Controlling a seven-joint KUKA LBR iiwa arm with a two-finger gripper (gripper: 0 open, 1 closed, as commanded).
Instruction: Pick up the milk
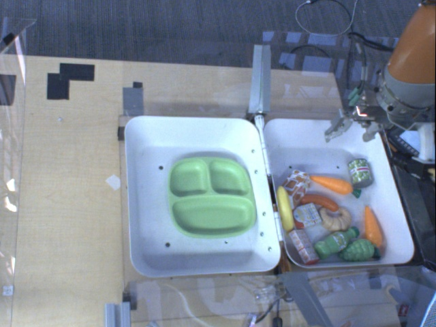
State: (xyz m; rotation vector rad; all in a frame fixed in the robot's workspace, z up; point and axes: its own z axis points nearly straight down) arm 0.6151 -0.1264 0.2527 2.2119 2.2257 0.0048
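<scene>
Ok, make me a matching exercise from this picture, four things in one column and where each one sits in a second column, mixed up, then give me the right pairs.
Things
1. green divided plate
2. banana
3. green can
4. gripper

Places
A. right bin, against its left wall
B. over the right bin's far edge
C. middle of the left bin
D. right bin, near its right wall, beside a carrot's tip

Pairs: 1-C, 2-A, 3-D, 4-B
</scene>
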